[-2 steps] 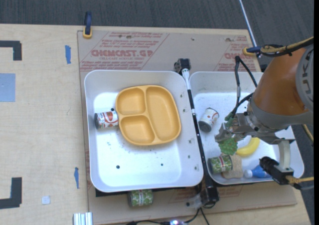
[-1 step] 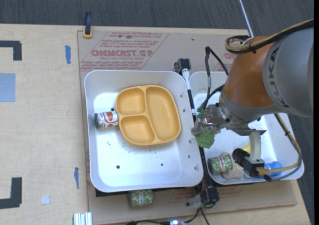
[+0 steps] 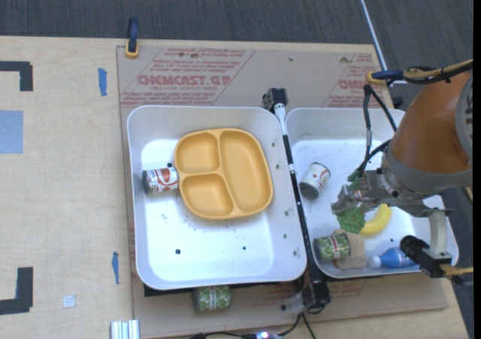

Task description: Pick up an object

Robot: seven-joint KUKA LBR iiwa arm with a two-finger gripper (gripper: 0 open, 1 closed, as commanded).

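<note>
My gripper (image 3: 352,199) hangs low over the right bin (image 3: 331,123), below the orange wrist band. Right under it lies a green leafy toy (image 3: 349,220), with a yellow banana (image 3: 378,219) touching it on the right. A small white cup (image 3: 314,179) lies on its side to the gripper's left. Along the bin's front wall sit a green-labelled can (image 3: 335,245) with a tan piece beside it, and a blue object (image 3: 394,258). I see nothing held in the gripper.
The left bin (image 3: 218,262) holds a yellow divided plate (image 3: 223,172) and a red can (image 3: 160,179) at its left side. Another green can (image 3: 212,298) lies outside, in front of the left bin. A black bracket (image 3: 425,255) juts from the arm at the right bin's front right.
</note>
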